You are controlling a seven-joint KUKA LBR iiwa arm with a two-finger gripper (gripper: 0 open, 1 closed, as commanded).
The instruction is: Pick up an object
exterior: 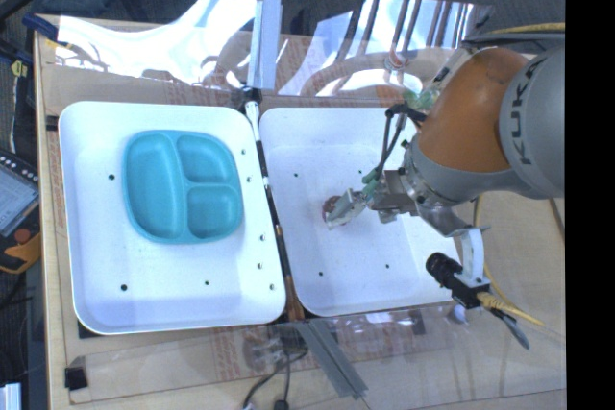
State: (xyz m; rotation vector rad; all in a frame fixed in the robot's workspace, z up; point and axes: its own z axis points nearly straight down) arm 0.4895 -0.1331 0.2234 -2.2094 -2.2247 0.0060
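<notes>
Camera view shows a small brownish object [333,205] lying mid-floor in the right bin [298,274], right at the gripper [348,205] tip; whether it is gripped I cannot tell. A blue tray [183,184] sits in the left bin [96,293].

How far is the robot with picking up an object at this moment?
Done: the arm has reached into the right bin, and the gripper is low over its floor. In hand: a small brownish object sits at the gripper's tip, but the view is too blurred to tell whether it is grasped. Left: a confirmed grip and the lift. The blue divided plate lies untouched in the left bin.
</notes>
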